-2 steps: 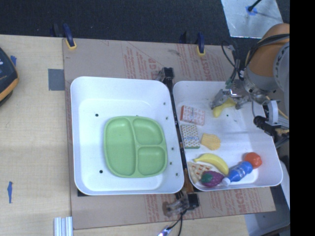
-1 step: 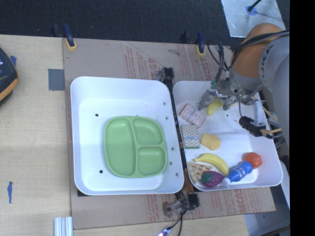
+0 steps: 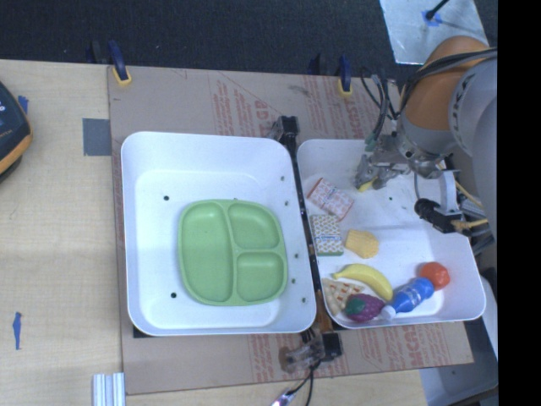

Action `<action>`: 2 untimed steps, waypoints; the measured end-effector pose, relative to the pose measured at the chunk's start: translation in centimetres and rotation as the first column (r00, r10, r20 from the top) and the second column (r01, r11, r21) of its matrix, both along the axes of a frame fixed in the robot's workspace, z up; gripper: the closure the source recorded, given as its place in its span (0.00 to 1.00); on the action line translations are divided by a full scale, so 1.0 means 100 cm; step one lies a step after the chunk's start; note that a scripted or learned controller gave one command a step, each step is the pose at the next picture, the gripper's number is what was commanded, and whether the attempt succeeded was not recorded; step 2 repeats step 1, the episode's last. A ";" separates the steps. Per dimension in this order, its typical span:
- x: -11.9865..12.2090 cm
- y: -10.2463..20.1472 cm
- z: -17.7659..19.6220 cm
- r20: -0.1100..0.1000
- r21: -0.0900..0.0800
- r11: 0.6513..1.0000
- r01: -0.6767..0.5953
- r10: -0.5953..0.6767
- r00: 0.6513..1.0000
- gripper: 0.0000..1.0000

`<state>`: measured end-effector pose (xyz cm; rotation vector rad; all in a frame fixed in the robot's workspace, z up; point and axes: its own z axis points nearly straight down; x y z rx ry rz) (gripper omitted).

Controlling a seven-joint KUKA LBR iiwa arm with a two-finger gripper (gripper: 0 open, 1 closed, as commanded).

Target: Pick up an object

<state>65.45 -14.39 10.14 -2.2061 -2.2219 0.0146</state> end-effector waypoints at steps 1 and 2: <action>-0.029 0.067 0.091 0.012 0.000 1.000 0.002 -0.002 1.000 1.00; -0.029 0.067 0.091 0.012 0.000 1.000 0.002 -0.002 1.000 1.00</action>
